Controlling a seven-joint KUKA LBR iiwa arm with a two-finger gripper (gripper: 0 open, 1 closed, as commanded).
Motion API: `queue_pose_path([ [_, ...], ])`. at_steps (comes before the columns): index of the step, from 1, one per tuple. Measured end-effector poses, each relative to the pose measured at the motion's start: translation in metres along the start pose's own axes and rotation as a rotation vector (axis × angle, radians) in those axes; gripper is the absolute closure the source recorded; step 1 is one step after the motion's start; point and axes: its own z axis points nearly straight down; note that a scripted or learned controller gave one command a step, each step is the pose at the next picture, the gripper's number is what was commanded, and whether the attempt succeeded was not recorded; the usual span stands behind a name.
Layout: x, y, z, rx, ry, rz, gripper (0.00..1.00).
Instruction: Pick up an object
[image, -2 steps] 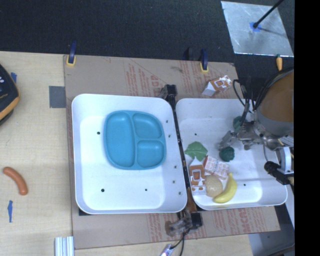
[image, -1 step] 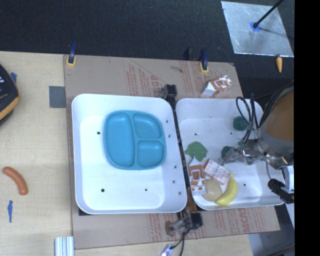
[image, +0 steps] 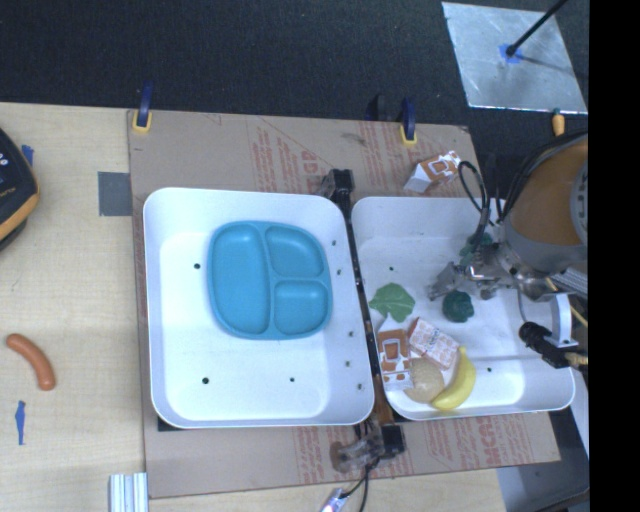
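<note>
Gripper (image: 458, 284) hangs low inside the right bin (image: 400, 215), near the middle of it, with the grey arm (image: 545, 215) coming in from the right. Whether it is open or closed, I cannot tell, because the metal parts at its tip are small and mixed together at this slant.

Closest thing to it is a small dark green object (image: 459, 306), round in shape, which lies just beside the tip on the near side, maybe touching it. As it is round, it has no clear long axis, so I judge the turning of the wrist matters little for it; a short move toward the near side and down would be enough.

Other candidates lie further to the near left. A green leaf-shaped piece (image: 391, 300) is to the left of the tip. A banana (image: 458, 384) lies near the near wall, its curve running from near left to far right, beside some snack packets (image: 420, 348). The left bin (image: 170, 300) holds a blue divided plate (image: 268, 279), well apart from the tip.
</note>
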Motion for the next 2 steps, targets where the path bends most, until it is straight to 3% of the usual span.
queue_pose_path([
  [1, -0.0011, 0.0000, -0.0103, 0.001, -0.001, -0.003, 1.00],
  [2, -0.0011, -0.0001, -0.0102, 0.001, -0.001, -0.003, 0.00],
])
